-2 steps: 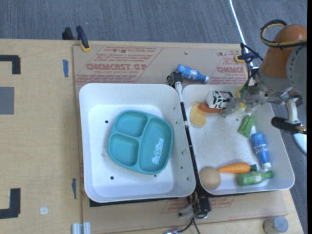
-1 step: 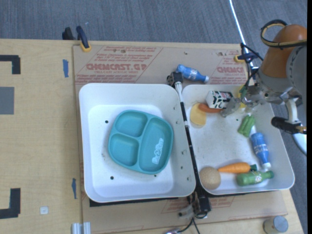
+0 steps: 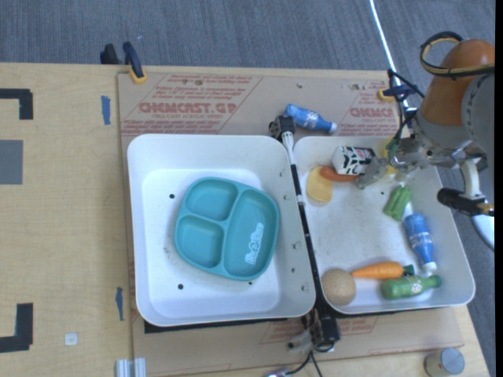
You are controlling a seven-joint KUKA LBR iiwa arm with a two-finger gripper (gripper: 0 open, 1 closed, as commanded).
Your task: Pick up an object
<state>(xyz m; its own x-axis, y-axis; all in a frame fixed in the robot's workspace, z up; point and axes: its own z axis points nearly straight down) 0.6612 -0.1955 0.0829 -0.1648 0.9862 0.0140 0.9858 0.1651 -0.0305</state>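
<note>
Camera view, from above at a slant: wood counter point(image 3: 63, 234) w/ a cardboard sheet point(image 3: 196, 104) on it, two shallow white bins side by side on the sheet.

Left bin point(image 3: 149, 210): a teal 3-compartment plate point(image 3: 226, 228) lies flat near its middle, a bit toward the right wall.

Right bin point(image 3: 456, 281) holds the loose items. Near its far left corner: a pale yellow round piece point(image 3: 318, 187) w/ an orange-red strip point(image 3: 338, 176) touching its upper edge. Just right of that, by the far wall, a small black & white cow toy point(image 3: 351, 159). Mid-right: a green bottle point(image 3: 397, 202), tilted; just below it a blue & white bottle point(image 3: 420, 242), lying along the right wall. Near edge: a tan ball point(image 3: 339, 286) in the near left corner, a carrot point(image 3: 380, 271) lying crosswise right of it, and a green veg toy point(image 3: 409, 287) touching the carrot's leafy end, toward the near right corner.

Outside the bins, on the sheet behind the gap between them: a second blue bottle point(image 3: 308, 118) lying on its side. Clamps at the sheet's far corners.

Arm point(image 3: 456, 93) comes in from the right, grey w/ orange band, over the right bin's far right corner. Claw point(image 3: 385, 171) is low in that corner, between cow toy & green bottle, near both. Can't tell if it's apart or together; nothing visibly held.
</note>
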